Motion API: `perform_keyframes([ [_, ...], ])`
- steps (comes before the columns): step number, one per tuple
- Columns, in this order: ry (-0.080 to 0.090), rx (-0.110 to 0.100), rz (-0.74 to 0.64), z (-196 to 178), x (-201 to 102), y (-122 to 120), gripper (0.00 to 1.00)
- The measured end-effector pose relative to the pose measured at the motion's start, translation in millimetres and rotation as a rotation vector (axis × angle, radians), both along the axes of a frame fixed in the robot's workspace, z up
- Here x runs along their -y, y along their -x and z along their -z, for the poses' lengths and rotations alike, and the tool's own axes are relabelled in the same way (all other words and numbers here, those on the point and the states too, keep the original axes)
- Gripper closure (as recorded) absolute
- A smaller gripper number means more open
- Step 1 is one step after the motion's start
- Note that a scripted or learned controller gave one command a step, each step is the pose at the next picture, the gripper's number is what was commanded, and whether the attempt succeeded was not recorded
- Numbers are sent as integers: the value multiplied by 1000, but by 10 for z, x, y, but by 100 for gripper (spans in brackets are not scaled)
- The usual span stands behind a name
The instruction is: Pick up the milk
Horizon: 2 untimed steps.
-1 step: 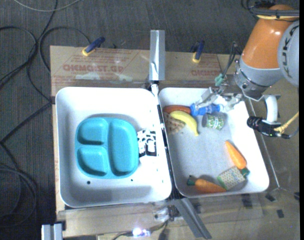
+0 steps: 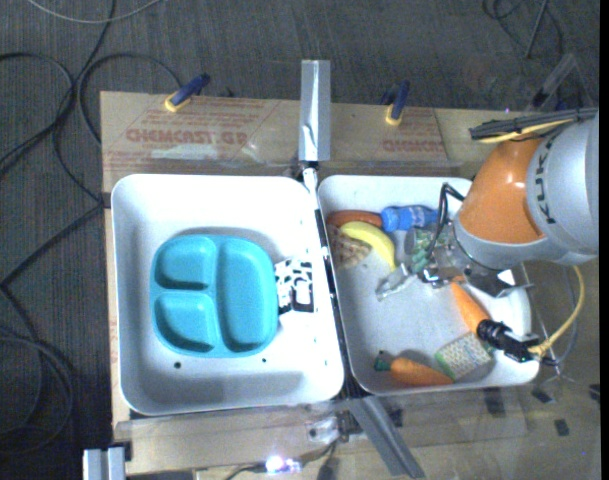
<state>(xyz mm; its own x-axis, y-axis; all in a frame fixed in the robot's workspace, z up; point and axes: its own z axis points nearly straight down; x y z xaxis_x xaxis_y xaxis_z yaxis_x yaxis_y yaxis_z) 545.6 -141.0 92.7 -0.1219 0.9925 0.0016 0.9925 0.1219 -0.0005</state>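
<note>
1. The left bin (image 2: 126, 268) and the right bin (image 2: 416, 320) stand side by side and touch along their middle walls.
2. My arm (image 2: 524, 203) reaches in over the far right part of the right bin.
3. A blue divided plate (image 2: 214, 293) lies in the middle of the left bin.
4. My pincer (image 2: 424, 263) hangs low in the right bin, near a banana (image 2: 371, 240) and a blue bottle (image 2: 406, 216). From above I cannot tell if it is spread or pressed together, and I see nothing held in it.
5. The milk (image 2: 295, 284) I take to be the small black-and-white patterned carton. It is in the left bin, just beside the right edge of the plate and close to the wall that divides the bins. So it is well apart from my pincer, on the other side of that wall.
6. I judge this carton to be light, with thin walls that give under hard pressure, and perhaps a little smooth. I would take it across its two flat sides, near the middle, with a moderate squeeze. The plate edge and the bin wall leave little room, so I must come down straight from above.
</note>
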Motion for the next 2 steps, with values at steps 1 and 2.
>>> perform_keyframes([
  [1,6,-1,346,-1989,128,-565,0],
  [2,1,-4,235,-435,-44,20,0],
])
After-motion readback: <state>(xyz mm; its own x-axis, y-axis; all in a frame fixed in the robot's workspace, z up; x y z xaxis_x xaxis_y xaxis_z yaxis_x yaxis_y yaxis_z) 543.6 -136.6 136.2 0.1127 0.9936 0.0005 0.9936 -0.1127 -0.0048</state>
